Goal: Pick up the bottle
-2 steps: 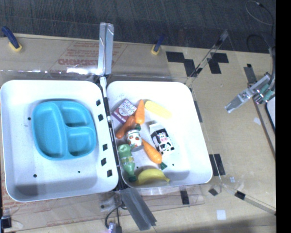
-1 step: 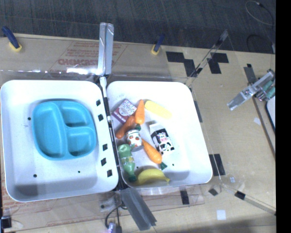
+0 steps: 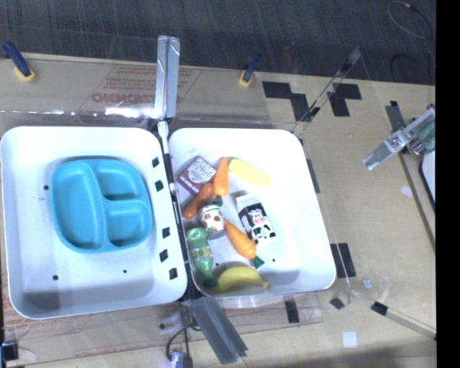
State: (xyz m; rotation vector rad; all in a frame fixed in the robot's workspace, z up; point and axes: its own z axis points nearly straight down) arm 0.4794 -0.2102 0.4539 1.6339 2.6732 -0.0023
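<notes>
End effector (image 3: 389, 150): at the far right edge, over the tabletop (image 3: 368, 228), well apart from both bins; grip state cannot be told. Bottle (image 3: 200, 250): green, lying in the right bin (image 3: 307, 205), near left corner.

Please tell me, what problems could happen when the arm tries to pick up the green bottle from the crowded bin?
1. The green bottle lies close to the left wall of the right bin, so there is probably little room on that side for a grasp.
2. The banana and a carrot lie right beside it; the grasp may catch or push them instead.
3. The gripper is far off, outside the bin, so a long approach could land off target.
</notes>
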